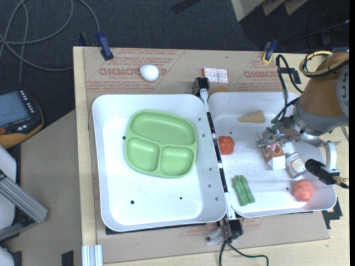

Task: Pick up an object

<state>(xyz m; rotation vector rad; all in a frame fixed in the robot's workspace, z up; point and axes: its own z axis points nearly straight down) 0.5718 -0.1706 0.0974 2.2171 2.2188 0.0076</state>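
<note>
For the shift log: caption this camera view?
Gripper low in right bin by small carton; green divided plate in left bin.

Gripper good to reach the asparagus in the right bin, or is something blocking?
Probably yes. The asparagus lies alone on bare floor of the right bin; the tomato and carton sit apart from it. The gripper hovers by the carton, nothing between.

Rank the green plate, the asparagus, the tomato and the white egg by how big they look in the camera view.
1. Green plate, by far the largest.
2. Asparagus.
3. Tomato and egg: they look about alike, so I won't rank them.
</note>
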